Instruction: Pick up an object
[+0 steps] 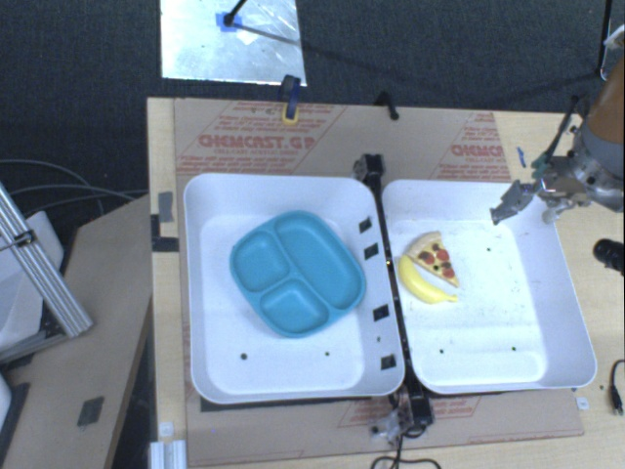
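A toy pizza slice (435, 255) lies in the right bin (508, 360), near its left wall. A yellow banana (426, 287) rests against the slice's lower edge. My gripper (527, 211) hangs over the bin's upper right corner, well to the right of both toys. It is open and nothing sits between its fingers. A blue divided plate (296, 272) lies in the middle of the left bin (210, 360).
Black clips (376, 252) line the ridge where the two bins meet. The bins sit on a cardboard sheet (254, 135) on the bench. A shiny metal sheet (229, 27) lies at the back left. An aluminium rail (34, 262) stands at far left.
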